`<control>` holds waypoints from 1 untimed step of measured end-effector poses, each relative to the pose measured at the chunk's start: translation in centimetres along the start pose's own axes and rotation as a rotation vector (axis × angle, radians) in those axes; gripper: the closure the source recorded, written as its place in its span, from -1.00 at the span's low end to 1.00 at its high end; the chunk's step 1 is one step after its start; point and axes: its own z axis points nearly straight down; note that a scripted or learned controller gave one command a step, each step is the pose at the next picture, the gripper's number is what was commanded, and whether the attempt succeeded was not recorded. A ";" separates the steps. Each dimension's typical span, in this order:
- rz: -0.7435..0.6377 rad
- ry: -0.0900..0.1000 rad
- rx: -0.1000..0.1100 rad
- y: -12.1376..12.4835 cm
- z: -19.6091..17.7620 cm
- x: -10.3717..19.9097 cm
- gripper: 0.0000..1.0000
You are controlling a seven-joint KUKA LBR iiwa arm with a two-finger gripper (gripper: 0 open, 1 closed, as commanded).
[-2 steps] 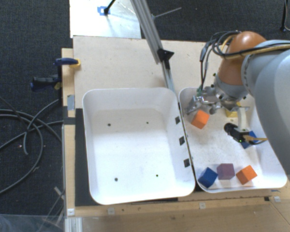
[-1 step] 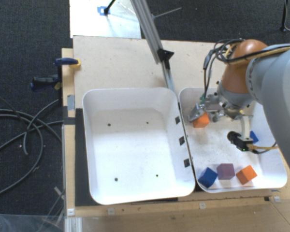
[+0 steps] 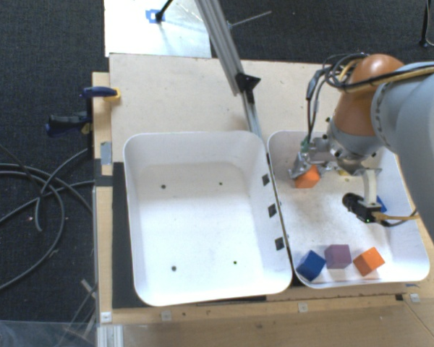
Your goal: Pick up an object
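**Desk:** Operator, what do you have from above the bench?

**Caption:** You are looking down at a slant on a pale bench (image 3: 181,92) that carries two shallow white bins side by side. The left bin (image 3: 141,215) takes up the larger share of your view; the right bin (image 3: 412,259) holds everything the task concerns. Your grey arm (image 3: 412,114) reaches in from the right, its orange band (image 3: 365,96) sitting above the wrist, and hangs over the far half of the right bin.

**Desk:** And the gripper?

**Caption:** Your gripper (image 3: 306,170) points down toward the bin's far-left part, and an orange block (image 3: 307,177) sits right at its tip, just beside the wall the two bins share. The block looks boxy and slightly tilted, with no long axis you could name from here. Whether the fingers are spread or pinching the block, you cannot tell; the wrist hides them.

**Desk:** Anything else in that bin?

**Caption:** Three small blocks line the near wall, close together: a blue cube (image 3: 311,264) resting on a corner, a purple cube (image 3: 338,256) in the middle, and a second orange cube (image 3: 368,261) to the right
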 end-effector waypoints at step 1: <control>-0.006 0.004 -0.007 0.2 -9.4 7.9 1.00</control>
